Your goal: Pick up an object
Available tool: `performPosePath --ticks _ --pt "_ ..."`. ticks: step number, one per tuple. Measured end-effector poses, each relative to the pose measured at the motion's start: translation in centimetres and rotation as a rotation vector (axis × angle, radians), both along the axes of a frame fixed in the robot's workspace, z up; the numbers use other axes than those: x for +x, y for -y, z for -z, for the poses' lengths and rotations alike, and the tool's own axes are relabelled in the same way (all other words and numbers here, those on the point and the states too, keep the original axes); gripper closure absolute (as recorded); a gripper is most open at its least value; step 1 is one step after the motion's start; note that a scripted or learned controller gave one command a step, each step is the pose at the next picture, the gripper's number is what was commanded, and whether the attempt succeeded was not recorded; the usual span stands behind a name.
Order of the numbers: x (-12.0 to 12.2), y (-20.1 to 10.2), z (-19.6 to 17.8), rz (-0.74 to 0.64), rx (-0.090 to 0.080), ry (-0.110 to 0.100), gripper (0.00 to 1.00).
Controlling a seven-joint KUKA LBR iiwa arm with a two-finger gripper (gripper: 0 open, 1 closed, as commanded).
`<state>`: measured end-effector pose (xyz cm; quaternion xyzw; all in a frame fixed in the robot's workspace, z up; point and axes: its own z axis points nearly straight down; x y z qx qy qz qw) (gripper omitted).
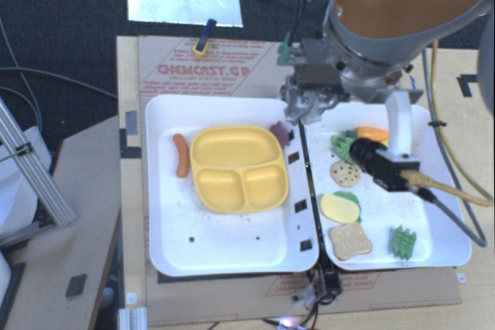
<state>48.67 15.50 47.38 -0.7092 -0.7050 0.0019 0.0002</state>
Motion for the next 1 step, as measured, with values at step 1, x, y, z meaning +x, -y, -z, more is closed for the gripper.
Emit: performPosePath --ticks 1 --pt "-0.17 -8.4 6.84 -0.017 0.002 -0.003 1.0"
